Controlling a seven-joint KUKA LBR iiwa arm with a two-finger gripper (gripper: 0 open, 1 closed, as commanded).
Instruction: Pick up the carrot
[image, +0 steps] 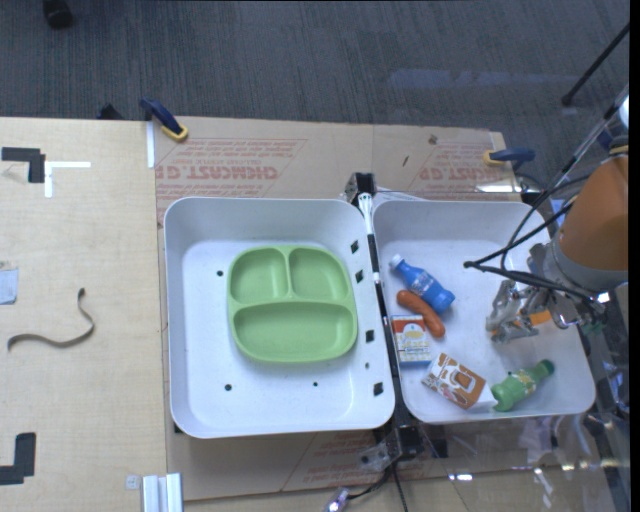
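The gripper (507, 318) hangs low over the right part of the right bin (470, 250), below the orange wrist band. An orange piece that looks like the carrot (540, 318) shows right beside the gripper's metal tip, mostly hidden by it. I cannot make out whether the carrot is gripped or merely lies next to the tip.
In the right bin lie a blue bottle (422, 283), an orange-red sausage (421, 311), a small white carton (410, 340), an orange-and-white snack box (454, 381) and a green bottle (520, 385). The left bin (190, 330) holds a green divided plate (292, 303). Black cables cross above the gripper.
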